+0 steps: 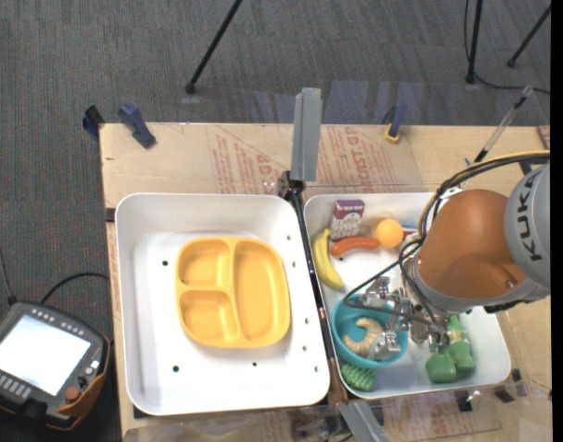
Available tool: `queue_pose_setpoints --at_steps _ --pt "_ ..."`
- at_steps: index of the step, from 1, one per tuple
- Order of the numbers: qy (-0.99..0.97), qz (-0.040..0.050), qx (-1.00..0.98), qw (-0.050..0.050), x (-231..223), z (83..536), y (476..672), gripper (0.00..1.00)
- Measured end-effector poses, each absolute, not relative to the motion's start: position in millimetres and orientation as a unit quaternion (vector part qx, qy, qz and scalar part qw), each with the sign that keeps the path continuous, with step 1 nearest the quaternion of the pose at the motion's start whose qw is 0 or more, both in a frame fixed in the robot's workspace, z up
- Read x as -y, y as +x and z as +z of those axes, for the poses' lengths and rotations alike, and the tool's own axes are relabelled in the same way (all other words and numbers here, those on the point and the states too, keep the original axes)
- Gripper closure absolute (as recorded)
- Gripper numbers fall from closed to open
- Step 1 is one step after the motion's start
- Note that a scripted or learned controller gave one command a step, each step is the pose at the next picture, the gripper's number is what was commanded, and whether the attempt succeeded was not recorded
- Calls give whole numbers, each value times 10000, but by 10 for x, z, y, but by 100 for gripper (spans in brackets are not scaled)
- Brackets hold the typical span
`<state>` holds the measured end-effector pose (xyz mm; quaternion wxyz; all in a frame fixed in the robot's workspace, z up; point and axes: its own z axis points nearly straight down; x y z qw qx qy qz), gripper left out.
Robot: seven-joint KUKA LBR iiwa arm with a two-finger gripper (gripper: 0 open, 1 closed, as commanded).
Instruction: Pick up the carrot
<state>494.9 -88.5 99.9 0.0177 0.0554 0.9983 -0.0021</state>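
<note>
Your main risk is a grab at the wrong thing: the gripper (389,325) hangs over the teal bowl (347,322) and its pale pastry (362,339), well short of the carrot (357,245), and the banana (326,261) lies just beside that carrot. The left bin (134,247) holds a yellow divided plate (233,293), while the right bin (403,201) holds the banana, a small carton (347,217), the carrot near its far wall, an orange (389,233), the bowl and a green dumbbell (451,359). You can't tell from here whether the fingers are apart or together.
</note>
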Motion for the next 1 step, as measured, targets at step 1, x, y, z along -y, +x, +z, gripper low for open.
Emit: queue_pose_setpoints --at_steps 1 --pt "568 2 -9984 24 1121 1196 5422 0"
